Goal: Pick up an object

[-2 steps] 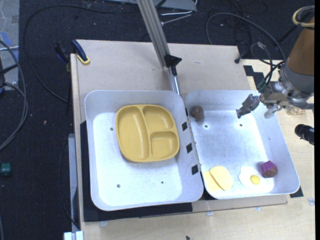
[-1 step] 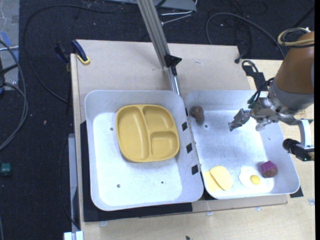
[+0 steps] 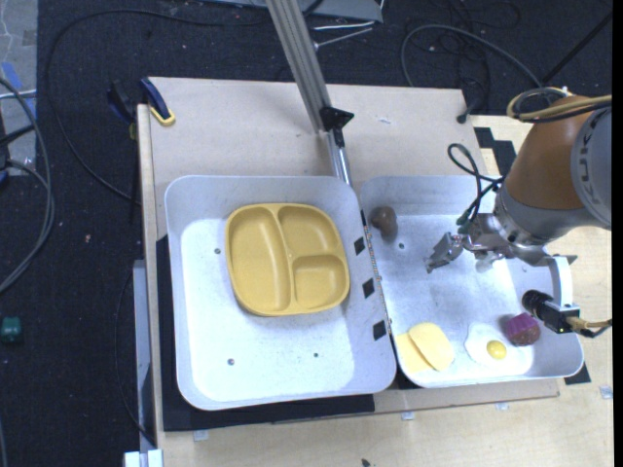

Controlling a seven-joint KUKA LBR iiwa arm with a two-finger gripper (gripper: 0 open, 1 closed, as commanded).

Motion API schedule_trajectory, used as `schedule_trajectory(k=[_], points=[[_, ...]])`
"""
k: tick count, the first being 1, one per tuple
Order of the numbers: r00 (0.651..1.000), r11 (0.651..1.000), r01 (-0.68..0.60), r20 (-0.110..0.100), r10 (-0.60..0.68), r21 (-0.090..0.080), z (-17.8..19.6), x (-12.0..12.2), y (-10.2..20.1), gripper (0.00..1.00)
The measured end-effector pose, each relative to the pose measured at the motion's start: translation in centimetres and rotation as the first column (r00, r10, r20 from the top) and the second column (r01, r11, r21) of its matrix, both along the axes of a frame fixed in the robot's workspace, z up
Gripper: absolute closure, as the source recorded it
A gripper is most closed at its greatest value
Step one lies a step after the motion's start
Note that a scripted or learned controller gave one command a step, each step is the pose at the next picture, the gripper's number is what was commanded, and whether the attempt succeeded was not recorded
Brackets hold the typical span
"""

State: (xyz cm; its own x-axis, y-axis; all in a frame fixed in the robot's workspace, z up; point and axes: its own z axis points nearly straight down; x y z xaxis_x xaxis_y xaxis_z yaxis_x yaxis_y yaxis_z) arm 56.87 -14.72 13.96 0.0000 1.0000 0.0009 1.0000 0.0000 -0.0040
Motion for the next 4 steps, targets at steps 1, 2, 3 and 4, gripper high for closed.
schedule_trajectory(k=[1, 2, 3, 4], points=[[1.000, 1.000, 0.000, 0.006, 0.000, -0.003, -4.8, 0.1, 0.0, 0.00], [1.000, 1.000, 0.002, 0.010, -0.002, -0.005, -3.5, 0.2, -0.1, 1.00], [1.000, 1.000, -0.002, 0.009, 0.002, -0.003, 2.8, 0.5, -0.3, 1.00], [1.000, 1.000, -0.002, 0.011, 0.002, -0.004, 9.1, 0.9, -0.8, 1.00]])
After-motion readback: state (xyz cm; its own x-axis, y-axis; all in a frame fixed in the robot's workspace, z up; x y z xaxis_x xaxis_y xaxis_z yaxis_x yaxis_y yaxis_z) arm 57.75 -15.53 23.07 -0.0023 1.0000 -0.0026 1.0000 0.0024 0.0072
